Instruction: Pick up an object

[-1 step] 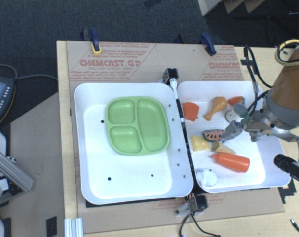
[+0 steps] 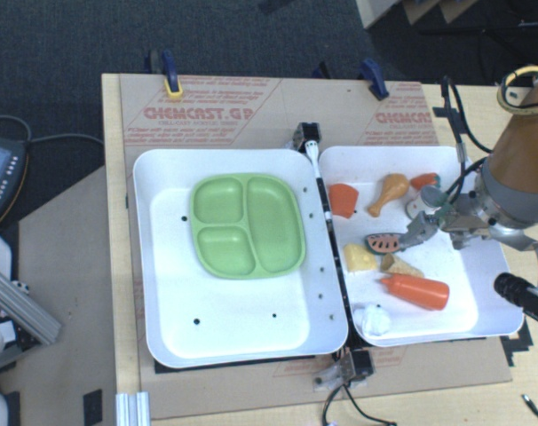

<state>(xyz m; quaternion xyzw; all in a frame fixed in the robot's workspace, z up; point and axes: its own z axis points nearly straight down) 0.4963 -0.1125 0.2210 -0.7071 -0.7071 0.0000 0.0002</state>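
Several toys crowd the right-hand shallow white bin (image 2: 482, 327); my hand (image 2: 417, 230) hovers over the dark watermelon-slice toy (image 2: 383, 242), lying crosswise just left; grip state I cannot tell.

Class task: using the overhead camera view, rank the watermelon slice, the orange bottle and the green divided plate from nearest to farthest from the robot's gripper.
1. Watermelon slice, right bin, just left of the gripper.
2. Orange bottle, right bin, toward the front.
3. Green divided plate, left bin.
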